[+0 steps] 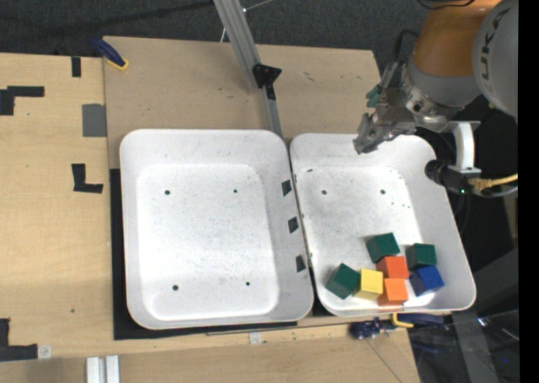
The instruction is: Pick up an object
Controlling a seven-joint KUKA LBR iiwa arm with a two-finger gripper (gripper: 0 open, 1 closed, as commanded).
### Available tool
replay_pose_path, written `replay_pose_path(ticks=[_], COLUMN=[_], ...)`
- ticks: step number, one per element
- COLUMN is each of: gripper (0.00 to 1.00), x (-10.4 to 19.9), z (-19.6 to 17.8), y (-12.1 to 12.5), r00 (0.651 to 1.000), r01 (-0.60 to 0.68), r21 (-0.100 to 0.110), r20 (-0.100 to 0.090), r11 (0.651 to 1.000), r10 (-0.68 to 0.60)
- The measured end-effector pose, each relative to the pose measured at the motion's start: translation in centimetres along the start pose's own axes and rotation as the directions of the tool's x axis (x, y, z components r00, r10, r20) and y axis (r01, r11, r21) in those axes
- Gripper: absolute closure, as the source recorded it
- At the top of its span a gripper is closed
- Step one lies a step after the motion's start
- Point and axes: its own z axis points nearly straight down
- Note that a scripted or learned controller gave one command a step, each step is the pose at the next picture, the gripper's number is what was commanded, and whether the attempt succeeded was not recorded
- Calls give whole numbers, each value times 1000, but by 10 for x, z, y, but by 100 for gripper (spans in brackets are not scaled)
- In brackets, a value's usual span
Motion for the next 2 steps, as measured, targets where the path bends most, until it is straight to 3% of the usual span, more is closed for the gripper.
replay_pose_path(ticks=[1, 2], gripper=[100, 100], x=[64, 107], z=[5, 12], y=[2, 0], r00=[1000, 1000], r01=[2, 0], r21=[1, 2], r20=[-1, 0], r11=[1000, 1000], r10=[-2, 0])
